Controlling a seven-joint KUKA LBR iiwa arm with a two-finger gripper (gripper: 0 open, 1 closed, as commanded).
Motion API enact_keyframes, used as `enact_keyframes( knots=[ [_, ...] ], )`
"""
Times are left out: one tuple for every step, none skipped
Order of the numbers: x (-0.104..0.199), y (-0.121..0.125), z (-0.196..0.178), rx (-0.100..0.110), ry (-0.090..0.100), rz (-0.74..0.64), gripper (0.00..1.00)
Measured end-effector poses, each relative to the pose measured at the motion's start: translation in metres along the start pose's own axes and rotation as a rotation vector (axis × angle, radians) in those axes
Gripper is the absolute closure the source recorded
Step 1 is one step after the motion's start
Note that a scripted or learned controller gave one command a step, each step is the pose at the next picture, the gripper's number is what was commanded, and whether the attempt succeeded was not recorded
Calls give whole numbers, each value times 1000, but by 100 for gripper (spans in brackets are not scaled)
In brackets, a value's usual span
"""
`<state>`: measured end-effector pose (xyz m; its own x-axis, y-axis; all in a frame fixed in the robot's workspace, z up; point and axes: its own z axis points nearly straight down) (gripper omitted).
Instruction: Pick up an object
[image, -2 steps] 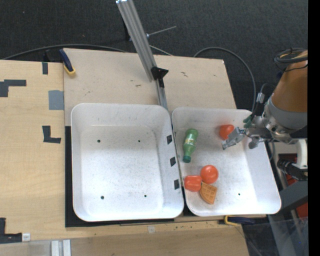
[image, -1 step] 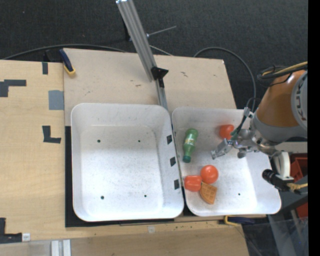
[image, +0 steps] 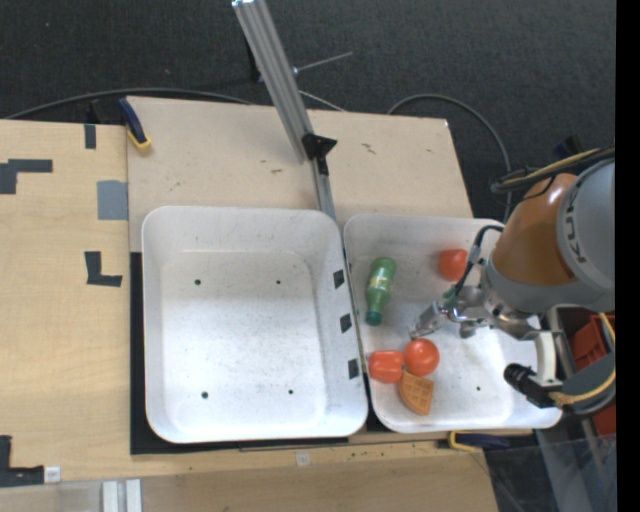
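The right bin holds a green bottle lying near its left wall. An orange-red ball rests toward the back. At the front sit a red ball, a flatter red piece and a tan-orange block. My gripper hangs over the middle of this bin, right of the bottle and just above the red ball. It looks open, with nothing between its fingers.
The left bin lies beside the right one, sharing a middle wall. A slanted metal pole crosses the back of the bench. The arm's grey and orange body covers the right bin's right side.
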<state>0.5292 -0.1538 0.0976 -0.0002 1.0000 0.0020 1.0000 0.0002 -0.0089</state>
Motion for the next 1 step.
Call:
enact_keyframes(
  knots=[
    [0, 2, -13, -5, -1, -1, 100]
  ],
)
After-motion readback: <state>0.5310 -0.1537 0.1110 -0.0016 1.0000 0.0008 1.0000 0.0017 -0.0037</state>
